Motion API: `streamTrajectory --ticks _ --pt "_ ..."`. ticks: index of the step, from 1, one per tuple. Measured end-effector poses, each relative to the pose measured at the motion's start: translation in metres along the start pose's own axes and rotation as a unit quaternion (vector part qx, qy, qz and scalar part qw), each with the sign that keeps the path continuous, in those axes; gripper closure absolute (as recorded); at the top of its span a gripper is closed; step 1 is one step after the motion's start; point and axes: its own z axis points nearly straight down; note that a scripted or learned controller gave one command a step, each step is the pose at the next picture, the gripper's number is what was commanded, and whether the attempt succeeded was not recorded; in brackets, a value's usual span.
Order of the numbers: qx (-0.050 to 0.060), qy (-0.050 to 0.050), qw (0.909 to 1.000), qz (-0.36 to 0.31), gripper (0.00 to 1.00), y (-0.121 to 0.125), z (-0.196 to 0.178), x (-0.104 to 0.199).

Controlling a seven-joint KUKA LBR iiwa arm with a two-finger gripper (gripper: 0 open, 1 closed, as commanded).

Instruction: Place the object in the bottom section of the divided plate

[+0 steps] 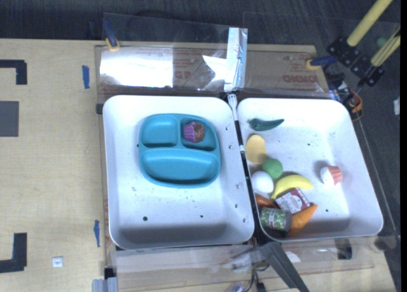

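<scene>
A blue divided plate (150, 161) lies in the left bin (127, 208), toward its far side. Its wide bottom section (180, 166) holds nothing. The small top right section holds a purple and pink round item (194, 132), and the top left section (159, 132) is bare. Loose toy foods lie in the right bin (337, 138): a green chili (266, 123), a yellow fruit (255, 147), a green lime (273, 168), a white egg (262, 181), a banana (292, 184) and a red and white item (331, 174).
At the right bin's near left corner an orange carrot (304, 215), a red and white packet (292, 201) and a green can (275, 219) are piled together. A clear panel (172, 62) stands behind the left bin. A yellow pole with clamps (372, 14) crosses the top right.
</scene>
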Motion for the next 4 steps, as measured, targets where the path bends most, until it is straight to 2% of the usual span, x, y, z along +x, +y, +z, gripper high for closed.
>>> streamTrajectory --ticks 1,2,3,4 --pt "-0.002 0.000 1.0000 -0.002 0.00 0.002 0.001 -0.001" --pt "-0.005 0.002 0.9898 -0.142 0.00 -0.007 0.155 0.019" --pt "0.001 -0.003 0.9836 -0.181 0.00 0.033 0.062 0.006" --pt "-0.006 0.001 0.9487 -0.316 0.00 0.035 0.230 0.033"
